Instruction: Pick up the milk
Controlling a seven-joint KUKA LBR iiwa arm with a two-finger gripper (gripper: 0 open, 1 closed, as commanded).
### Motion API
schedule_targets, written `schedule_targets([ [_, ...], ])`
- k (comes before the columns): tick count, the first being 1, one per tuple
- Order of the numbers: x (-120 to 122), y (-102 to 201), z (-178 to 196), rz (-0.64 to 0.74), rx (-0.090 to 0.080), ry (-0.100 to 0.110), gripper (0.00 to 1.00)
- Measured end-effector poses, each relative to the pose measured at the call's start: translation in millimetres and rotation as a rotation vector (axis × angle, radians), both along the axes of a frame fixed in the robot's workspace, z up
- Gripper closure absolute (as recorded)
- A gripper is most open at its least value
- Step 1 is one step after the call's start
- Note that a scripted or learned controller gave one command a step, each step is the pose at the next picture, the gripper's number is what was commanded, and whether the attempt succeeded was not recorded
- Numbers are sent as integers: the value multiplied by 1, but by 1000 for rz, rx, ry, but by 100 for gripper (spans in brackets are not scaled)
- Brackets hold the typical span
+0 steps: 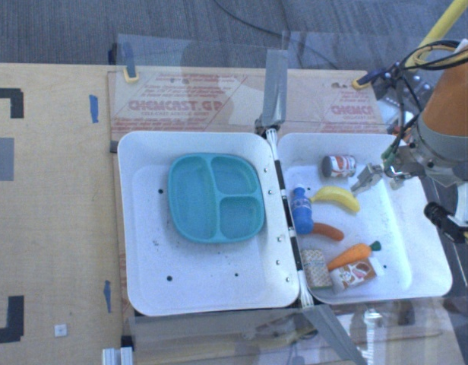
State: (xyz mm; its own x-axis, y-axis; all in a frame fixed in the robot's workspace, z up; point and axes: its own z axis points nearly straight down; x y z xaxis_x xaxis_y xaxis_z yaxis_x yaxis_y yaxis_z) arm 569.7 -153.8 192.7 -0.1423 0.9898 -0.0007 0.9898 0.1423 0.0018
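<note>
Look at the gripper (368,176) first: it hangs over the far right part of the right bin (416,280), reaching in from the right. You can see one metal fingertip pointing left and down, just right of the can and above the banana's right end. From this angle you cannot tell how wide it stands, and nothing shows between its tips. It looks close to the can and banana, but you cannot tell whether it touches either.

The milk (355,274) is a small carton with red and white print, lying on its side near the near edge of the right bin, well apart from the gripper. A toy carrot (350,255) lies slanted just beyond it, touching or nearly touching its top edge. Just left of the milk sits a speckled tan sponge-like block (316,267).

Elsewhere in the right bin you find a small can (338,165) lying on its side at the far end, a yellow banana (336,198) just nearer than it, a blue bottle (301,211) lying along the left wall, and an orange sausage-like piece (326,231) right of the bottle's near end.

The left bin (143,280) holds a teal divided plate (216,197) with three compartments, set toward the far right part of that bin; the compartments hold nothing you can see.
</note>
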Motion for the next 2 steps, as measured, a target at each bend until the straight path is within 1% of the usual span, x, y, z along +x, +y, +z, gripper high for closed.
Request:
schedule_targets([
  [1, 19, 10, -104, 54, -2, -8, 0],
  [2, 20, 9, -92, 51, 0, -12, 100],
])
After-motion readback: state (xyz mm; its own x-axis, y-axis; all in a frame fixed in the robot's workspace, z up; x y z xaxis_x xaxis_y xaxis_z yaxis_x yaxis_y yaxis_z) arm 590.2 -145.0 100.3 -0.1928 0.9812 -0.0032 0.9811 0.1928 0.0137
